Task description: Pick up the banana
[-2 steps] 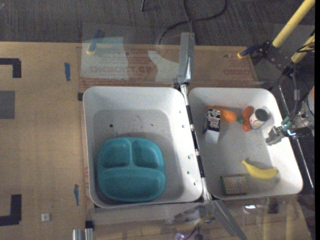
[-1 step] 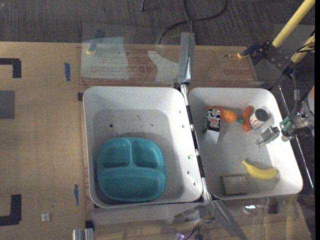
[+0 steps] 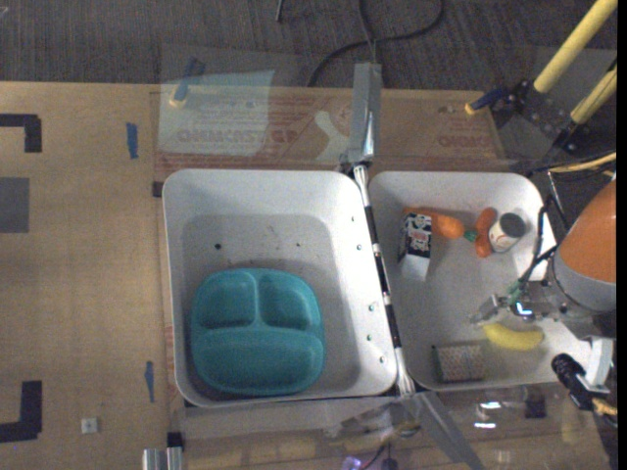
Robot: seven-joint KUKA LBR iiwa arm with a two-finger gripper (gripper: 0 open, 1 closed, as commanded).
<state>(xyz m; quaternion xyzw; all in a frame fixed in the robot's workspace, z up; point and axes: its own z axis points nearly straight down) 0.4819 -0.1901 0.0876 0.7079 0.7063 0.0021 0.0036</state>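
camera view | banana (image 3: 513,337) flat in right bin (image 3: 446,292) near its front wall | gripper (image 3: 509,306) just above banana, positioned for pickup | jaw state: cannot tell

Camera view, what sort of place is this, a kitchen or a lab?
Most likely a robotics lab bench: two white bins side by side on a taped board, a robot arm over a banana, and cables on carpet.

tan bench (image 3: 88,292), two white bins (image 3: 186,262)
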